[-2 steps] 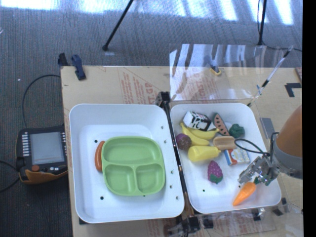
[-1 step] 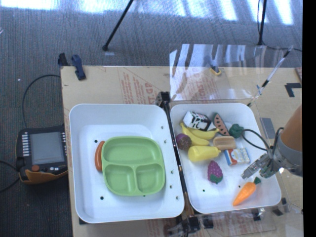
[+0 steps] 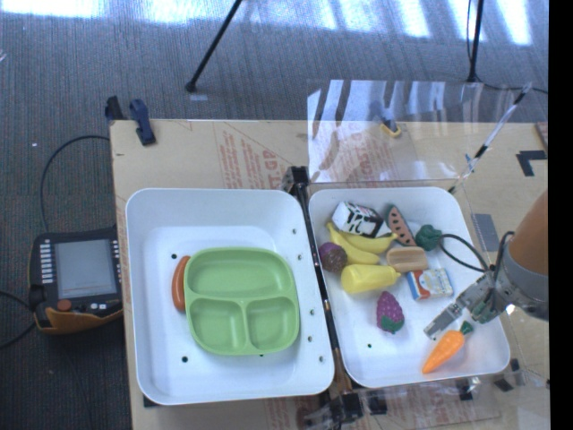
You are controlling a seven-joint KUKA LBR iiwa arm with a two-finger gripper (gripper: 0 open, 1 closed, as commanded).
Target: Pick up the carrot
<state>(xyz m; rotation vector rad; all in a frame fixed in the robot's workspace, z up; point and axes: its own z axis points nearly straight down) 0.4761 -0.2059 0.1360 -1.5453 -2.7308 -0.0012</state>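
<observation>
Gripper (image 3: 452,316) is hanging over the right bin (image 3: 448,202) near its right wall; can't tell how wide it's standing, nothing is showing in its grasp. Arm is getting cut off at the frame's right edge. Carrot (image 3: 445,351) is lying just under the tip, in the bin's near-right corner. Banana (image 3: 356,245), strawberry (image 3: 389,312), watermelon slice (image 3: 399,225) are sitting mid-bin. Left bin (image 3: 152,231) is carrying 1 green 3-compartment tray (image 3: 240,298), with a hot dog (image 3: 180,282) half hiding behind its left edge. Pendant (image 3: 76,280) is lying on grey carpet, left of the bench.
</observation>
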